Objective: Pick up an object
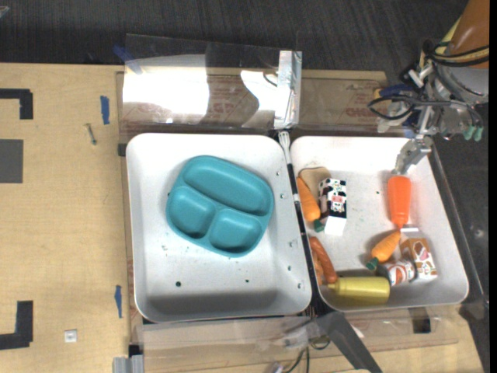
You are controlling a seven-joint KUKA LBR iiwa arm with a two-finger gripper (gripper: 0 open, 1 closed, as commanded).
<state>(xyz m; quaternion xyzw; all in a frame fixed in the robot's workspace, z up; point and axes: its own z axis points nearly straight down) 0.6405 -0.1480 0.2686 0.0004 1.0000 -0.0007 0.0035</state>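
dark carpet runs along the far side of the room, and below it sits a pale wooden desk (54, 231) marked with black corner brackets and bits of blue tape. two shallow white bins stand side by side on it, touching along their inner edges. behind them lies a clear plastic sheet (202, 88) catching the light.

left bin (155, 286) carries a teal divided tray (220, 204) with three compartments, lying a little toward the far side of the bin, with bare white floor nearer to me.

right bin (365, 150) holds the clutter. an orange carrot (399, 199) lies lengthwise near the far right part, apart from the rest. a smaller carrot (384, 247) with a green end lies tilted below it, just beside a red and white packet (411, 261). a yellow bottle (359, 287) lies on its side along the near wall. against the left wall there is an orange piece (309, 200), and further down a reddish sausage-like piece (323, 261). a black and white cow-patterned box (334, 200) rests near the orange piece.

arm comes in at the upper right, grey with an orange band, trailing cables. the gripper (410, 155) hangs over the far right corner of the right bin, its tip just above the top end of the orange carrot. i cannot tell how far it is open, and nothing shows in its grasp.
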